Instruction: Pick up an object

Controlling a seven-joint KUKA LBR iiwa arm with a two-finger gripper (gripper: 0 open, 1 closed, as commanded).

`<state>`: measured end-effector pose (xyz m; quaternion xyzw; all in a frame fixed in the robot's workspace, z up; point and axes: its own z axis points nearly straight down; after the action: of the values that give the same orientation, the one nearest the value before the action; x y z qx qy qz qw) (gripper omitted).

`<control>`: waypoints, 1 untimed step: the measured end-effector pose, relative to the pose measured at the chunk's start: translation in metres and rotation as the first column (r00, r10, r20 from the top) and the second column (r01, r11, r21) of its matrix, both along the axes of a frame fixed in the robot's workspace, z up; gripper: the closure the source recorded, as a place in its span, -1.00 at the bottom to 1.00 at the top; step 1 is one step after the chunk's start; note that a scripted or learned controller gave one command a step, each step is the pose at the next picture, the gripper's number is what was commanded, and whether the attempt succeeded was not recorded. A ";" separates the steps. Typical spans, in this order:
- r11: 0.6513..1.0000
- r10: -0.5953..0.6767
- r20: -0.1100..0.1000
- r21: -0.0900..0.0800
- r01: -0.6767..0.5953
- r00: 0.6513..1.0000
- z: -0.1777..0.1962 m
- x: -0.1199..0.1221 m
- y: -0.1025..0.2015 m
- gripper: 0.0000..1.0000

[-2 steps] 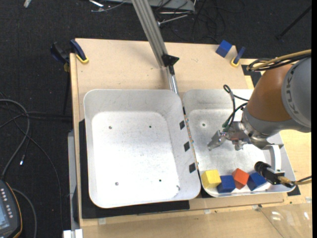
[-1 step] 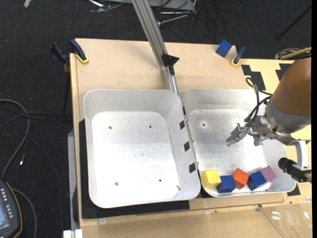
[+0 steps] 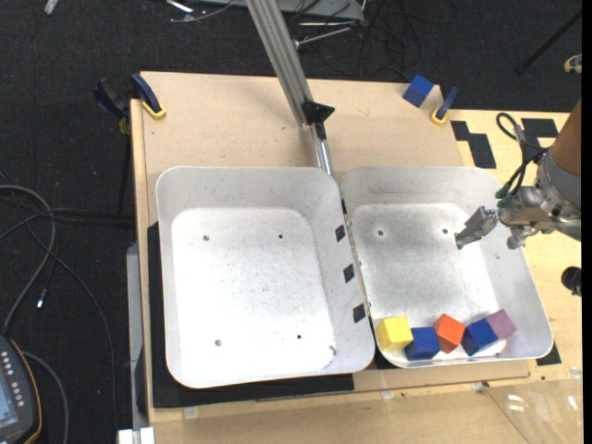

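Reaching in from the right edge, the grey arm [image 3: 566, 169] holds its gripper [image 3: 495, 229] above the right bin [image 3: 416, 192], over that bin's upper right part, close to its right wall. One grey finger [image 3: 474, 226] points left and down toward the bin floor, and a second finger [image 3: 514, 237] shows just to its right; a gap shows between them, so the fingers stand apart, and nothing sits between them.

The blocks lie in a row along the right bin's near wall, well apart from the gripper. From the bin's near left corner going right: a yellow block [image 3: 394, 331], a blue block [image 3: 424, 342] touching it, an orange block [image 3: 450, 331], a second blue block [image 3: 479, 336], and a pale purple block [image 3: 500, 324] at the near right corner. They crowd against each other.

The left bin [image 3: 176, 248] sits just beside the right bin, their inner walls touching. Beyond the right bin's far right corner, on the wooden bench [image 3: 240, 118], rests another blue cube [image 3: 419, 89] beside a yellow-tipped clamp [image 3: 442, 105].
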<state>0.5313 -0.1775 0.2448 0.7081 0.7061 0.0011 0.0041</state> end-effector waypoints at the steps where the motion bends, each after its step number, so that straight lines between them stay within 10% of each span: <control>1: 1.000 0.007 -0.014 0.006 -0.007 1.000 -0.144 0.033 0.014 -1.00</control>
<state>0.5646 -0.1634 0.1012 0.7058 0.7084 -0.0016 -0.0028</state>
